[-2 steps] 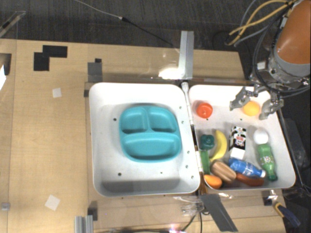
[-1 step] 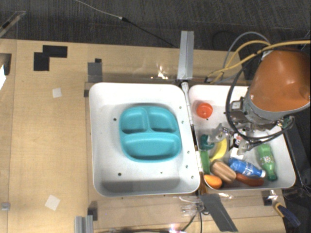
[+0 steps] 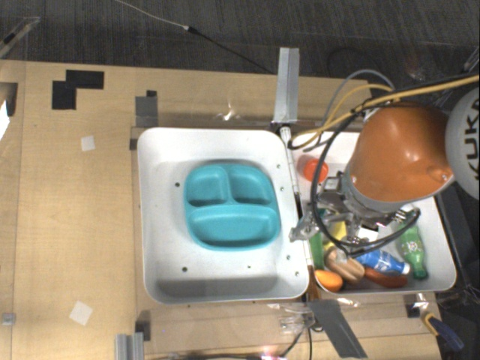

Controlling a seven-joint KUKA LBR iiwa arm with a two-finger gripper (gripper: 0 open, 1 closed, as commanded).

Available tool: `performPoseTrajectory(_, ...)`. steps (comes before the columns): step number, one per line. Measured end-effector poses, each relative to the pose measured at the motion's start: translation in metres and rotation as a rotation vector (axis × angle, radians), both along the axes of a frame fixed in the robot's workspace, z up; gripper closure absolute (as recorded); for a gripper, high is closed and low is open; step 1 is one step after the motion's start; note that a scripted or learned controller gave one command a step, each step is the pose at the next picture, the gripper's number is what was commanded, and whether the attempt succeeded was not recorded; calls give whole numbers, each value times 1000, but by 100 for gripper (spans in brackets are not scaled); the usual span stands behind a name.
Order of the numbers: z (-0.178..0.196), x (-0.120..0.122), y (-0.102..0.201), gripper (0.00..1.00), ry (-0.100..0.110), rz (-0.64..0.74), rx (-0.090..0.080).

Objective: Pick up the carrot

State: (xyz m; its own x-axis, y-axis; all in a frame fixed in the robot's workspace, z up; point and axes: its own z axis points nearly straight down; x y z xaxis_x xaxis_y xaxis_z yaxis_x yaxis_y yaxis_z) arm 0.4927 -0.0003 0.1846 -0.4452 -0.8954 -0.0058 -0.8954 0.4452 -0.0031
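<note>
Looming over the cluttered right white plastic bin [image 3: 447, 270], grey-and-orange arm's gripper [image 3: 339, 227], grip state untellable, needing centring above the small orange carrot [image 3: 314, 169].

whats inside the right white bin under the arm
Along the near edge of the right white bin: a green bottle, a blue-and-white bottle and an orange rounded piece. The orange-banded arm covers the middle.

arm [image 3: 397, 156]: reaching in from right | tool [image 3: 341, 227]: pointing down
</note>
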Motion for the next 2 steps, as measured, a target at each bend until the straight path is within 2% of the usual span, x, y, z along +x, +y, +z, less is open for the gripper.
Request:
performPoseTrajectory(1, 1, -3, 4, 0, -7, 458, -5)
performPoseTrajectory(2, 13, 0, 6, 100, -17, 462, -5)
